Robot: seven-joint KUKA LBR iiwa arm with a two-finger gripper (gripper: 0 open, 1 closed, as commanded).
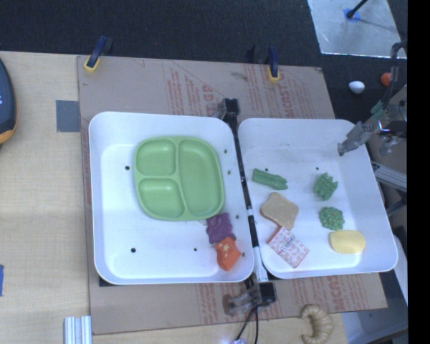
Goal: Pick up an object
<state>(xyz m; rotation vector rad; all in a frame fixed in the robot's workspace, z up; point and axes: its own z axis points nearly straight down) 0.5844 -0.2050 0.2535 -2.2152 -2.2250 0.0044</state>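
While the gripper (346,144) sits at the right bin's (301,131) far right rim, you cannot tell its state from this view. Candidate objects lie below it: broccoli (325,185), yellow piece (346,241), toast (279,209), packet (288,248). Risk: toast and packet touch, so a descent there may nudge both and miss

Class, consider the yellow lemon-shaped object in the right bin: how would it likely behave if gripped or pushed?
The yellow lemon looks smooth and rounded, so it may slip between fingers. Its oval shape suggests it could roll when nudged. It lies near the right bin's corner wall, which might stop it.
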